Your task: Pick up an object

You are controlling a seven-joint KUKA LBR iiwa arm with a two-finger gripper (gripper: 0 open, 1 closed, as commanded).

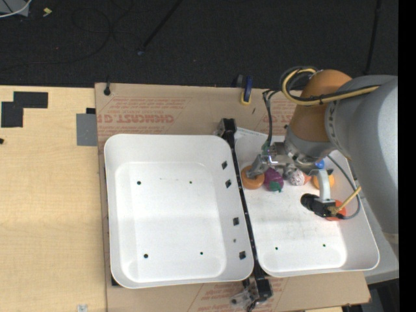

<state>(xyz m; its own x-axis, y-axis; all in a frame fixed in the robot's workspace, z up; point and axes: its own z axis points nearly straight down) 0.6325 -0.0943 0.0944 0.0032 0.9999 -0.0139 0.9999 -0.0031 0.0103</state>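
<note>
Hovering: fingers (268, 166) just above purple-green toy (274, 179); spread indiscernible.

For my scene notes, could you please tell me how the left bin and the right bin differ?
The left bin shows just bare white floor with small dark dots; the right bin holds a cluster of small coloured objects at its far end. The gripper is down over the right bin, not the left. Both are shallow and white.
</note>
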